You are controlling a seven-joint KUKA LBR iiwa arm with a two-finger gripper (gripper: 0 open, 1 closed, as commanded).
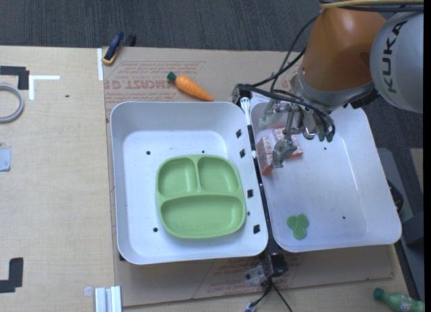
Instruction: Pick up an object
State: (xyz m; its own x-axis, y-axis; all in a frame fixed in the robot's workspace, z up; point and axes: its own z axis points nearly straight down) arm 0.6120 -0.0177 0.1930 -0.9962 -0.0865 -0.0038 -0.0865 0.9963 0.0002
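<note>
- Camera view: two white bins sit side by side on the counter (60, 189). The left bin (128, 189) holds a green divided plate (200, 196), lying flat near its middle.
- The arm (350, 41) reaches in from the right, over the upper part of the right bin (357, 189).
- The pincer (291, 143) hangs low at that bin's upper left, right at a small orange-and-white packet (269, 152) beside the dividing wall. Whether it is clenched or released I cannot tell.
- A small green object (297, 226) lies near the right bin's lower left corner, well apart from the pincer.
- A toy carrot (190, 86) rests on the cardboard above the left bin.
</note>
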